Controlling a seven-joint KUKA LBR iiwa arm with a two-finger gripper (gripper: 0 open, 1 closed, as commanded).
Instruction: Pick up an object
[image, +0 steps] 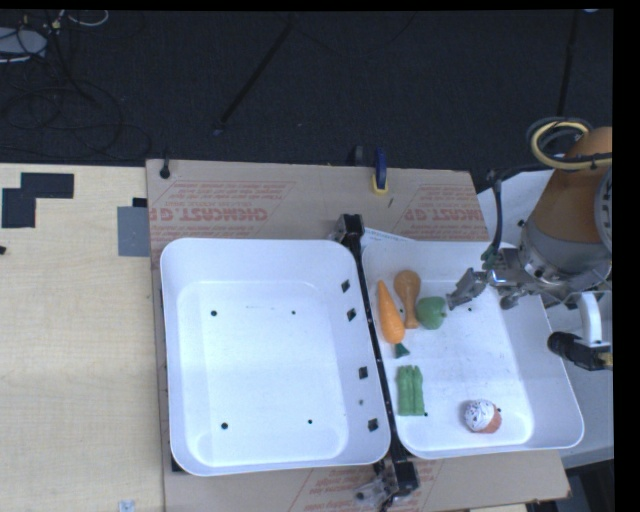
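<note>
We see the tool (466, 290) hovering over the right bin (540, 400), its fingers parted around nothing, just beside the green ball (431, 312). That ball touches the tan pear-shaped toy (408, 290), next to the carrot (389, 313) by the bin's left wall.

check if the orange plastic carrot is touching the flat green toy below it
Apart. The camera view shows bare white bin floor between the orange plastic carrot and the flat green toy.
</note>
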